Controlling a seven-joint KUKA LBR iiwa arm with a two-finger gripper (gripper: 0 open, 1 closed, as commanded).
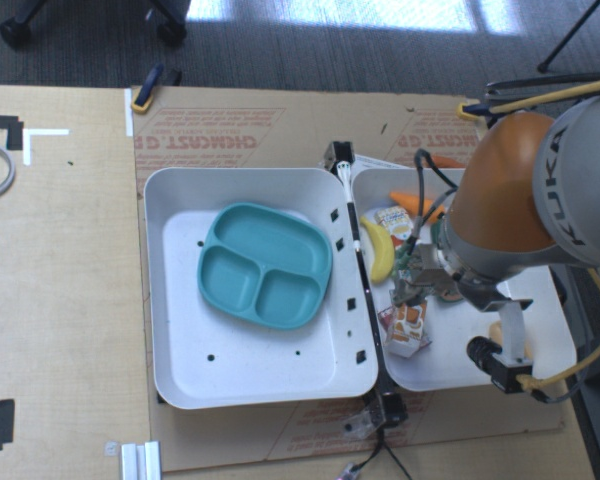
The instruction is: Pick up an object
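Landmark for all positions: the hinge strip [358, 268] where the two bins meet.

Nearest the camera, the wrist cable [540, 383] loops below the arm, well right of the strip; it hangs slack, presumably to leave the wrist free to turn.

Just right of the strip, low in the right bin [450, 373], a small juice carton [405, 328] lies tilted on the bin floor. It looks like the likeliest pick target, since the hand [415, 286] sits directly above it.

The hand hangs just right of the strip, low over the clutter. Cannot tell whether it is released, clenched or grasping anything: the wrist and orange band [500, 193] cover most of it from this angle. No object is visibly held.

Left of the strip, a teal divided plate [265, 266] lies flat in the middle of the left bin [170, 348], well apart from the arm. It is flat and wide, so probably a poor grasp for two fingers.

Further up, touching the strip's right side, a banana [380, 253] lies along the bin wall, with a small packet [392, 220] just beyond it and a carrot [420, 203] beyond that, partly hidden by the arm.

Both bins rest on cardboard on the tabletop [60, 298].
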